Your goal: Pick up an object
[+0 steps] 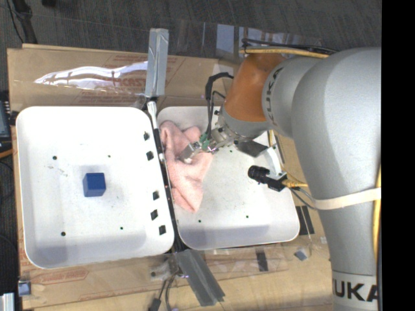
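Note:
A pink cloth (187, 167) lies crumpled along the left wall of the right bin (240, 229). My gripper (190, 153) reaches in from the right and sits low over the upper middle of the cloth, touching or pressing into its folds. A small blue cube (94, 184) rests on the floor of the left bin (78, 238), far from the gripper. The grey arm with its orange band (249, 96) covers the right bin's upper right part.
A row of black clips (155, 193) runs along the divider between the two bins. A black cable connector (262, 175) hangs over the right bin's floor. Cardboard (84, 76) lies under and behind the bins.

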`<state>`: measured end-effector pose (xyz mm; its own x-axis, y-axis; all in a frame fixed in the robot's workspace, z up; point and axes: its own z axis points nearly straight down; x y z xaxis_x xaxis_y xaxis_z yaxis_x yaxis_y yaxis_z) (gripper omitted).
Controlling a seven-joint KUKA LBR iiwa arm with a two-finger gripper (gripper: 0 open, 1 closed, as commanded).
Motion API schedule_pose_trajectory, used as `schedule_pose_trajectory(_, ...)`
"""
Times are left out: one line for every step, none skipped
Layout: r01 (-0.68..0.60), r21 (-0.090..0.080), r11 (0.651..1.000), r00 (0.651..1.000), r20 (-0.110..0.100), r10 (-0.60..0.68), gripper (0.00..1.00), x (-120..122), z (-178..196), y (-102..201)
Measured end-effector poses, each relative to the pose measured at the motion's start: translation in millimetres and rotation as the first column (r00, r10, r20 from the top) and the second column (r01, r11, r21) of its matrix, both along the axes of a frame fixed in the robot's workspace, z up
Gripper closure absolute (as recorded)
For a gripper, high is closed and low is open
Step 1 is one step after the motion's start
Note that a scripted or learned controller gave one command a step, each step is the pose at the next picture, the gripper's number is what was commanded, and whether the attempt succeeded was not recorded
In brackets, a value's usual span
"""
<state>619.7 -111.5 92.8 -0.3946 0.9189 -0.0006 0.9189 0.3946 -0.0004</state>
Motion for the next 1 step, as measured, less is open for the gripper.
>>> schedule_pose_trajectory(-0.004, 0.0, 1.0, 1.0, -0.002, 0.004, 1.0, 0.1, 10.0, 0.5)
